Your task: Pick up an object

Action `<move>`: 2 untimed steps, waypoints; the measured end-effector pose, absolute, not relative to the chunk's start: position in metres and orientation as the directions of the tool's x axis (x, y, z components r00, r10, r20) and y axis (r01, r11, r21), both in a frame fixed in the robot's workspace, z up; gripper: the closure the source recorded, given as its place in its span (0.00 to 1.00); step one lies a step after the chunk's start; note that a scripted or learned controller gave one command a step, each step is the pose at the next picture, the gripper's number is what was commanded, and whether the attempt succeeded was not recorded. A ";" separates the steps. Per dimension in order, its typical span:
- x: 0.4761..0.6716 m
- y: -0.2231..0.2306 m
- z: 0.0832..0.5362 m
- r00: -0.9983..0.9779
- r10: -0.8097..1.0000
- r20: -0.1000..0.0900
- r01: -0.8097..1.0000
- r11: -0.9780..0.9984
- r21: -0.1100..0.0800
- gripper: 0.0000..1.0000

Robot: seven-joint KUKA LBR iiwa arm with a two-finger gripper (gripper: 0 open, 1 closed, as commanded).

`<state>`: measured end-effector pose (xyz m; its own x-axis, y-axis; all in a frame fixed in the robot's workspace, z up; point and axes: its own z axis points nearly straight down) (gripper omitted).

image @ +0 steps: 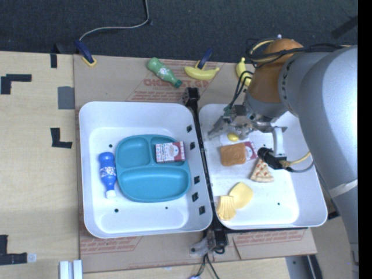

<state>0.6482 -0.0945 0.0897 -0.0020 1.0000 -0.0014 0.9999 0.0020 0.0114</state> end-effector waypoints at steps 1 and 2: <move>0.634 -0.095 0.093 0.000 1.000 -0.001 1.000 0.000 0.000 0.00; 0.668 -0.094 0.108 -0.001 1.000 0.000 1.000 0.001 0.000 0.00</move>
